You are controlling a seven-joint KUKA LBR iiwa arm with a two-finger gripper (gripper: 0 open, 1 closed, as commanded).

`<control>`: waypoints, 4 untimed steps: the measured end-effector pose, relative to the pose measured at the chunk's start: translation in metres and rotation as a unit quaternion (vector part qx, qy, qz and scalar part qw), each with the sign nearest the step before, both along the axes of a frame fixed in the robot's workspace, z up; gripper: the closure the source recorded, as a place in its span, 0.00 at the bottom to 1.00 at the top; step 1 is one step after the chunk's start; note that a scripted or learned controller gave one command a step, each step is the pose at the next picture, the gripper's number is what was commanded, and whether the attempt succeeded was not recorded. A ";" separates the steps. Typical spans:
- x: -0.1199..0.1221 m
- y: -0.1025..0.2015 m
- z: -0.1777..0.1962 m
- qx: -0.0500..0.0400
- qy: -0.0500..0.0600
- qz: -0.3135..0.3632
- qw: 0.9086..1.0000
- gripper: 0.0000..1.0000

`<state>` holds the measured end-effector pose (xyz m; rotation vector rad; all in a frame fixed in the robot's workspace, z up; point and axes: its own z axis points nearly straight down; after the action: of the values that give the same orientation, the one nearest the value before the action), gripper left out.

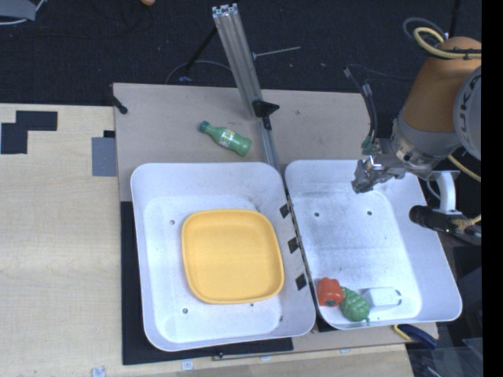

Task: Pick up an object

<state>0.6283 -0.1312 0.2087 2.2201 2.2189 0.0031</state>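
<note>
Stuff to grab sits in the near corner of the right bin [424, 281]: a red object [329, 291], a green object [354, 305] touching it, and a white object [383, 296] just beside the green one. The left bin [157, 210] has a yellow plate [233, 255] lying flat in the middle. A green bottle [225, 137] lies on its side on the bench [173, 116] behind the left bin.

The arm [440, 93] comes in from the right, bent down toward the far edge of the right bin. The gripper [366, 181] hangs over that far edge, well apart from the three objects. Can't tell how wide the claw is, and nothing visible in it.
</note>
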 end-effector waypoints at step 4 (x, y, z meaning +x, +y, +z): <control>0.004 0.135 0.037 0.000 0.002 0.002 1.000 1.00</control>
<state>0.6321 0.0037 0.2459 2.2184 2.2247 -0.0002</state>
